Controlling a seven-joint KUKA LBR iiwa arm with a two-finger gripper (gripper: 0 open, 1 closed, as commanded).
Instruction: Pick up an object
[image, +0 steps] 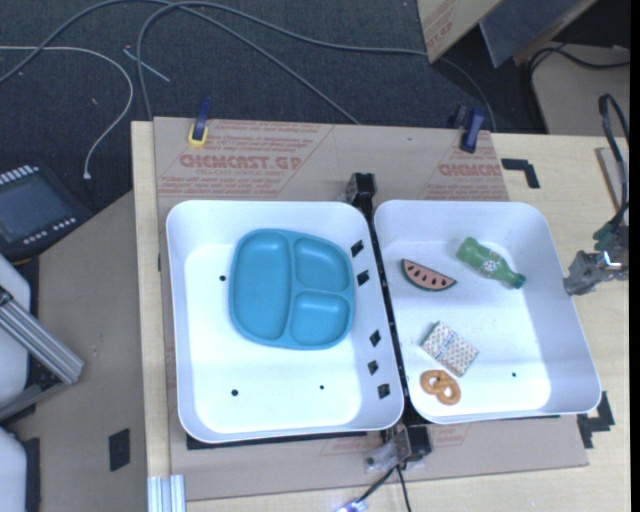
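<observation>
Green bottle (490, 263) lies slantwise in the right bin (560, 330), nearest the gripper (590, 270) at the bench's right edge. Whether it is open, I cannot tell.

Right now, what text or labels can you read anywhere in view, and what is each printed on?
"GIGACAST G.P" or similar, red, blurred: cardboard sheet behind the left bin.
Same red print, partly cut off: cardboard behind the right bin.
Green bottle label: too small to read.

Lab bench (clamps (200, 128), loose cables (110, 75)).
</observation>
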